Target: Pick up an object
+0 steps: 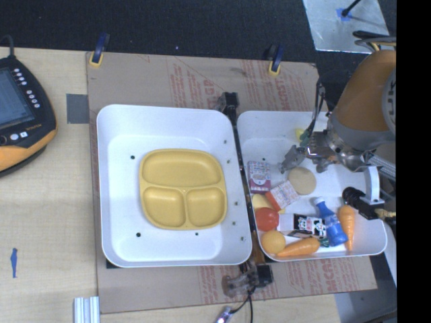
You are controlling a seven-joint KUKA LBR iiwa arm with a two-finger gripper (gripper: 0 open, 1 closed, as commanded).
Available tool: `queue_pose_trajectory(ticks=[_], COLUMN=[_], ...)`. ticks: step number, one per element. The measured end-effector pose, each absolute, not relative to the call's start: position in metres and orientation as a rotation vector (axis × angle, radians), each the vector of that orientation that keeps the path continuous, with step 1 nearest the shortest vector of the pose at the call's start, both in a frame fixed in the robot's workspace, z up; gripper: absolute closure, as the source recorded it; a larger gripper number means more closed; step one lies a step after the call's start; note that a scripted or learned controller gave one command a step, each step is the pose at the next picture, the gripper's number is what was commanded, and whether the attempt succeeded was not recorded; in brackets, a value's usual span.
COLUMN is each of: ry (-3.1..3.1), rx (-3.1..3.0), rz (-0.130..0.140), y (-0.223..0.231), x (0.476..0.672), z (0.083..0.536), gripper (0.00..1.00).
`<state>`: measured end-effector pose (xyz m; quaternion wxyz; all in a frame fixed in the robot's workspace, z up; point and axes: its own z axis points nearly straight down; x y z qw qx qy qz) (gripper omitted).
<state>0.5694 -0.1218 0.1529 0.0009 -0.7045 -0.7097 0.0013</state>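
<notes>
**Gripper low in the right bin, jaw state unclear**

The gripper (300,155) hangs in the right bin (269,123), just beside a round beige ball (302,180). Whether its jaws are open or closed cannot be told. The left bin (114,180) holds a yellow divided tray (183,188).

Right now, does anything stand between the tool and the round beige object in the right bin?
Nothing visible stands between them. The tool hangs in the right bin, just above and left of the round beige object, whose top is bare. The small packets lie to its left, and the blue bottle below it.
</notes>
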Motion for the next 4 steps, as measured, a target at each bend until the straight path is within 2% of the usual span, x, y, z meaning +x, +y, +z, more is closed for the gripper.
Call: queue_pose_trajectory(ticks=[1, 2, 3, 4], ry=[-2.224, -2.228, -2.227, -2.225], rx=[-2.213, -2.21, -2.212, -2.215], rz=[0.008, 0.011, 0.005, 0.001], y=[-0.16, -0.161, -0.104, -0.033], x=[0.565, 0.565, 0.636, 0.597], z=[0.091, 0.102, 0.092, 0.193], gripper=[0.0, 1.0, 1.0, 1.0])
